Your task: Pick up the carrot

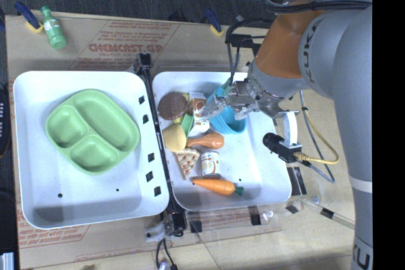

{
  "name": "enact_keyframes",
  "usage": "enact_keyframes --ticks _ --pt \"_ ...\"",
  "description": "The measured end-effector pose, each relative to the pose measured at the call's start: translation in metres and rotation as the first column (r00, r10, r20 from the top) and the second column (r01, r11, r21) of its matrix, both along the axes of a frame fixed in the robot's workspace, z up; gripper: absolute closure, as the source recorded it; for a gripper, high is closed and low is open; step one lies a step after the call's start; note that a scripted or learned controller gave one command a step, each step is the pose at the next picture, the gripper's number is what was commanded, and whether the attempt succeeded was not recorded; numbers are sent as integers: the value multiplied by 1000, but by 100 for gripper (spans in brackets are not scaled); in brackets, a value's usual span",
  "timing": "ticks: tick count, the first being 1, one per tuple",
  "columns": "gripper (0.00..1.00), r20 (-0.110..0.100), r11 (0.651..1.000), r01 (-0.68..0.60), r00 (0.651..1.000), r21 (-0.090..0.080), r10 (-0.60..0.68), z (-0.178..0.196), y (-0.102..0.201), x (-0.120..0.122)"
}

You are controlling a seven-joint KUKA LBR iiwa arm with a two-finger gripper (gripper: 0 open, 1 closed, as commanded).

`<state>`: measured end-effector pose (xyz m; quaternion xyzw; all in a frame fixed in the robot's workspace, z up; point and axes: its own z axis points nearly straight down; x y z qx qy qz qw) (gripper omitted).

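Note:
The carrot (pixel 215 186) is orange with a green stub at its right end. It lies flat near the front wall of the right bin (pixel 269 183). My gripper (pixel 231 100) hangs over the back middle of that bin, just above a blue cup (pixel 231 120). It is well behind the carrot and apart from it. The grey wrist with its orange band hides the gripper's upper part.
Around the carrot lie a small can (pixel 209 163), a wedge-shaped slice (pixel 185 162), an orange sausage-like piece (pixel 206 141), a yellow lemon (pixel 174 138) and a brown disc (pixel 172 105). A green divided plate (pixel 93 129) sits in the left bin. A green bottle (pixel 54 28) stands at the back left.

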<state>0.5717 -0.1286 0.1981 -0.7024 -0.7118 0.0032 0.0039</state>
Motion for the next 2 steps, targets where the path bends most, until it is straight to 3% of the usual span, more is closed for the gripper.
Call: enact_keyframes --ticks 1,2 --pt "0 -10 997 -73 997 2 73 -89 -25 -84" --pt "0 9 1000 23 1000 -6 -23 -101 10 -25"
